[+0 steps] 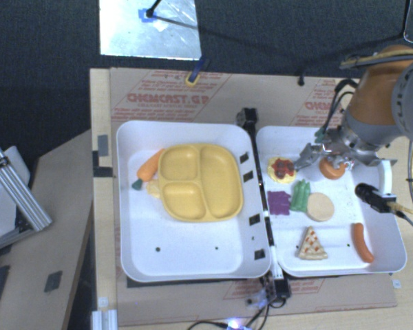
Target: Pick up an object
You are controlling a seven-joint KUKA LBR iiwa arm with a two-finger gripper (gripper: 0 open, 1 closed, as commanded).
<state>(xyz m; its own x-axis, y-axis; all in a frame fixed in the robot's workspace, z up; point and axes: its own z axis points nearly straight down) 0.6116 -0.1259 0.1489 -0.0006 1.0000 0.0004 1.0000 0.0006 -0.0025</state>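
The gripper [328,158] hangs low over the far part of the right bin [392,249], coming in from the right under the grey arm with its orange band [378,88]. Directly beneath it lies a round orange-red toy, probably a tomato [332,170]; the metal parts cover its top. Whether it is touched or pinched I cannot tell, and the state of the tool is also not readable from this angle.

Around this spot the bin is crowded. To the left of the tomato sits a small yellow disc with red topping [282,170], like a little pizza or tart. Nearer to the camera lie a green leafy piece [301,194] and, touching it on the left, a purple piece [279,203]. A round beige disc [321,207], maybe a cookie or a bun, is just beside the green one on the right. Near the front edge lie a pizza slice [311,245] and an orange-red sausage [362,242], well apart from each other. A black part with a cable [373,197] reaches over the right wall.

The left bin [186,263] holds a yellow divided plate [197,181] with three compartments. A toy carrot [149,166] lies against its left rim, and a small pale piece [153,188] shows just below the carrot.
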